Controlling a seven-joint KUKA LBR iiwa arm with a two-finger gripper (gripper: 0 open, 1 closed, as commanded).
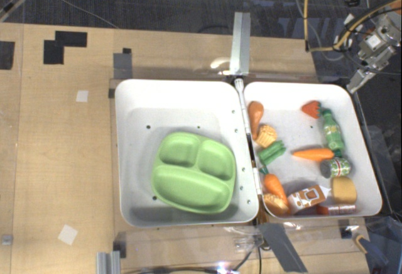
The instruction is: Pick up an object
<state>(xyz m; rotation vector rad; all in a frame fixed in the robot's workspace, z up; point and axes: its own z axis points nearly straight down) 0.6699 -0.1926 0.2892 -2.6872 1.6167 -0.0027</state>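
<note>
My gripper [363, 80] hangs at the far right, just past the far right corner of the right bin [286, 98], above the bench and touching nothing; it is too small and blurred for me to tell its state.

The right bin holds a scatter of plastic toy food. A smooth orange carrot [312, 154] lies across the middle, tapering to the left. Just far of it stands a green bottle [331, 131] with a printed label, and a red strawberry [311, 109] beside that. A ridged yellow corn piece [266, 136] sits near the left wall, a tan block [344, 190] at the near right.

The left bin [135, 141] carries a glossy green divided tray [193, 172] with rounded corners.
</note>
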